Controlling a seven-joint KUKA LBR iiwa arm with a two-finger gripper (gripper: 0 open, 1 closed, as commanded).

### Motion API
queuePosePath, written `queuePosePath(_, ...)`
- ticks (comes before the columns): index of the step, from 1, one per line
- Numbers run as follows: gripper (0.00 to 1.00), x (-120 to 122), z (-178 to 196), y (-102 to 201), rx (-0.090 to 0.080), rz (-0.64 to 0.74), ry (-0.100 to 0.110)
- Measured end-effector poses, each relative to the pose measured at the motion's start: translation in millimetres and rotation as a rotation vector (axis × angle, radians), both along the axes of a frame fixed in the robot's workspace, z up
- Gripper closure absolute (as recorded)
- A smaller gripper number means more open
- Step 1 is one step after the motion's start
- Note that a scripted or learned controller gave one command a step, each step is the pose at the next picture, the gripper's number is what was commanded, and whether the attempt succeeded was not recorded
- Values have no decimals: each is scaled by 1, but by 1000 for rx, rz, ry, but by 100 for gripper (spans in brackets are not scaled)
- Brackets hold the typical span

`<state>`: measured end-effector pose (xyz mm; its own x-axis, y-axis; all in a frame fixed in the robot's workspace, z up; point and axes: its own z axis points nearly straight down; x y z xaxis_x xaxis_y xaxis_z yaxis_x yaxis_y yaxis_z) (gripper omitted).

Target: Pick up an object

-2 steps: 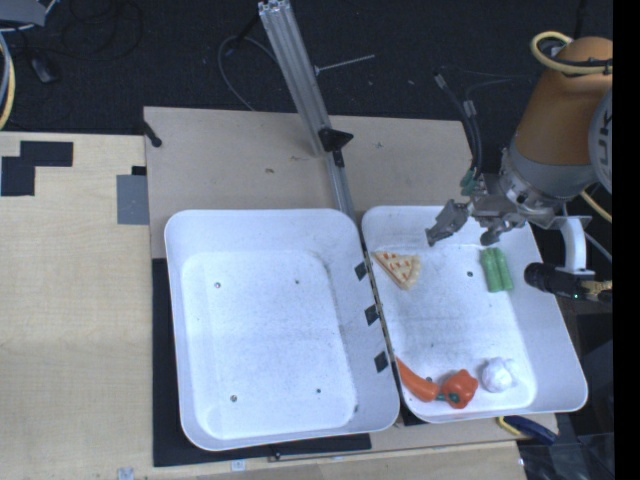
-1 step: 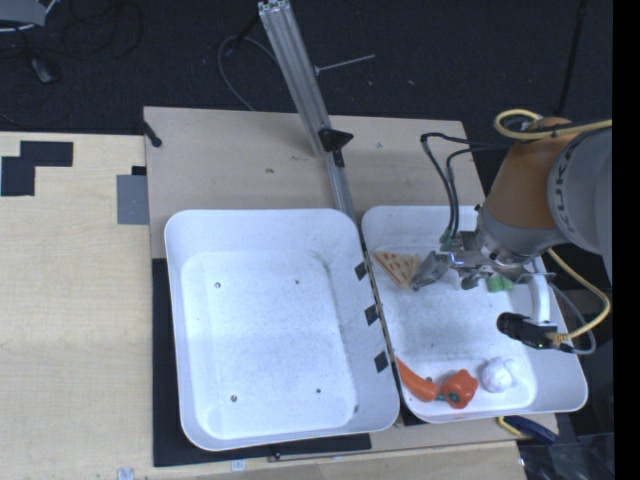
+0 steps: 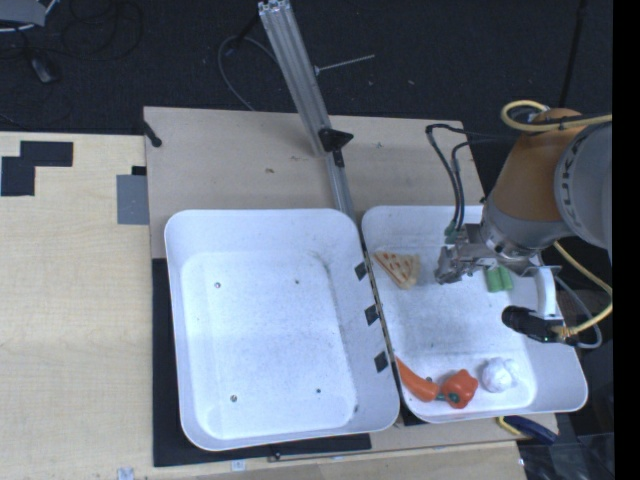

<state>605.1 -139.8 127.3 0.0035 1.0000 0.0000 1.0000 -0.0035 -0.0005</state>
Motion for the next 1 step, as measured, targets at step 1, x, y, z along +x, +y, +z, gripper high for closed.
queuePosePath(1, 100, 5, 62, 66, 1, 8, -5)
